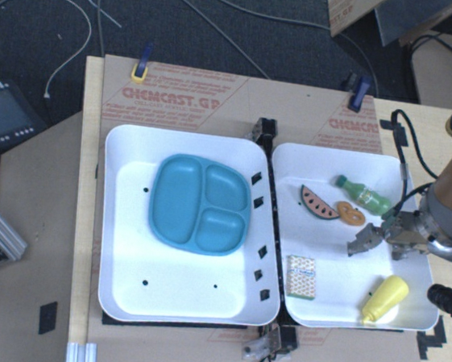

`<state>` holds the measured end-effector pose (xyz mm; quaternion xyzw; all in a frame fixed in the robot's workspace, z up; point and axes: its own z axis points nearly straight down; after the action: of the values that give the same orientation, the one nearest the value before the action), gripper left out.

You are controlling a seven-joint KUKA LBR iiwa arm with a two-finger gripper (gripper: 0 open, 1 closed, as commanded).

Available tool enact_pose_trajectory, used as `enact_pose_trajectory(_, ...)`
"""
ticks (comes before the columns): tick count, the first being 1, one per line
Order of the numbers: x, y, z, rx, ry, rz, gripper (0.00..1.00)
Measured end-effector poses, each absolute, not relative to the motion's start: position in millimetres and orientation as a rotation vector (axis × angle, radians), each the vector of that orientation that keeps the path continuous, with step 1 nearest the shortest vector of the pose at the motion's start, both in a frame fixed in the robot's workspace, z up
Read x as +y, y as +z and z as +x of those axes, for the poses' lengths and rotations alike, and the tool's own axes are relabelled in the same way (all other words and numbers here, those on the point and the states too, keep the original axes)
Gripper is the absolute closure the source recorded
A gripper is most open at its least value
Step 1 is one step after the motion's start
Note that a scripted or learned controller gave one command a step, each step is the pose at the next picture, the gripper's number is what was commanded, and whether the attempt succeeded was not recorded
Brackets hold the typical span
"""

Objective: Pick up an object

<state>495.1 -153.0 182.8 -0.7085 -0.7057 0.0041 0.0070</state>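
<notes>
Camera view from above, at a slant: pale wooden worktop [86, 201] under a sheet of printed brown cardboard [219, 102], clamped at the far edge by two blue clips. Carries two shallow white plastic bins side by side. Left white bin [118, 277] holding one large blue three-compartment plastic plate [201, 204], lying flat. Right white bin [308, 311] holding the smaller candidates: green toy bottle [364, 195] lying on its side near the far wall, toy watermelon slice [319, 204] just beside an orange ring-shaped toy [350, 214], yellow toy bottle-shaped object [384, 299] lying tilted near the front right corner, small white patterned box [302, 276] flat against the left wall.

Grey arm with orange band reaching in from the right; gripper [373, 240] low over the bare middle of the right bin, between the orange ring and the yellow object, touching neither as far as can be judged. Nothing between the fingers. Spread of the fingers: cannot tell, too dark and small.

Likely risks: closing on bare floor, since no object lies directly beneath; nudging the orange ring aside on descent; round, smooth yellow object rolling or squirting out of a pinch.

Beyond the worktop: dark carpet, loose grey cables, a small screen at left, a cardboard box at top.
</notes>
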Motion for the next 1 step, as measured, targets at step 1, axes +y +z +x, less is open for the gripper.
enact_pose_trajectory(1,-152.5,189.7,498.5,-2.220,0.000,-2.220,0.00)
